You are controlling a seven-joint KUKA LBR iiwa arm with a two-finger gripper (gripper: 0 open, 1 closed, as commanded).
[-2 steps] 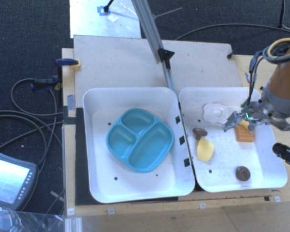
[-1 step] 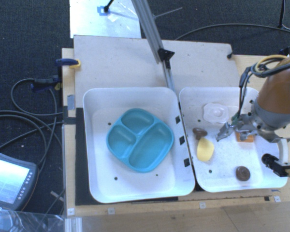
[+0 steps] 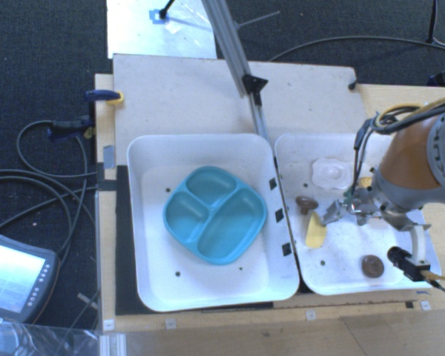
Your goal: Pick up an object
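The right bin (image 3: 322,282) holds several small objects. A yellow wedge (image 3: 315,232) lies near its left wall, with a small brown piece (image 3: 305,204) just above it. Toward the back sits a pale translucent lump (image 3: 330,173). Near the front is a round brown disc (image 3: 371,265). My gripper (image 3: 340,209) hangs low over the middle of this bin, just right of the brown piece and the yellow wedge and below the pale lump. Nothing shows in its grasp. The arm's grey wrist and orange band (image 3: 409,153) cover the bin's right side.
The left bin (image 3: 144,199) holds a blue divided plate (image 3: 215,213). A thin metal pole (image 3: 233,47) slants down from the back to the wall between the bins. Cables and a pendant lie on the floor at left.
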